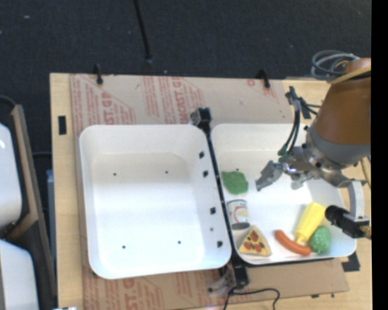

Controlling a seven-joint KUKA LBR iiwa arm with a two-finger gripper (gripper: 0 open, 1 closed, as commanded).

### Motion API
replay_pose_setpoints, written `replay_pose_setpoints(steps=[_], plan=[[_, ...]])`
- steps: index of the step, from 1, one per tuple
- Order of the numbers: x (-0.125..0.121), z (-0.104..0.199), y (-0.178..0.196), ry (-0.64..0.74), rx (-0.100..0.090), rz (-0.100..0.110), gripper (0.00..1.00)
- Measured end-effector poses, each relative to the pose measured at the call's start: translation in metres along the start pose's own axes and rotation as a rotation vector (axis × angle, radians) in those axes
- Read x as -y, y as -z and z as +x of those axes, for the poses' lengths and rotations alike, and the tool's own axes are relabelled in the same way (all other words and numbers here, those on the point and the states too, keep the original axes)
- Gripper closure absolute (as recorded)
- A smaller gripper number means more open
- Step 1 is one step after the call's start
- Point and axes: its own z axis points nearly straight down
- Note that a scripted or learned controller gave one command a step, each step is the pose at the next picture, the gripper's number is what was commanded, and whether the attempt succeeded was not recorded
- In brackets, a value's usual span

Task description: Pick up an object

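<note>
On your left, the shallow white plastic bin [149, 199] sits on the cardboard-covered desk [136, 99]; beside it, across a black divider, the second white bin [246, 137] holds all the candidates. Reading across it, you have a green leafy toy [235, 181] near the divider, a small printed can [238, 212] below it, a toy pizza slice [253, 243] at the front corner, then an orange-red toy sausage [291, 242], a yellow toy corn cob [310, 219] and a green broccoli-like piece [321, 239]. The tool [270, 173] hangs over bare bin floor just right of the leafy toy; its grey fingers look spread apart with nothing between them. Your risk is a closure on air if it descends here. Farther right, the sausage, corn and broccoli lie touching, so a grasp there could nudge neighbours or pinch two together.
</note>
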Motion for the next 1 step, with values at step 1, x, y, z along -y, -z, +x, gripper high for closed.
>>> replay_pose_setpoints(steps=[1], plan=[[-0.0011,0.0001,0.0029,0.001,0.000,-0.006,0.00]])
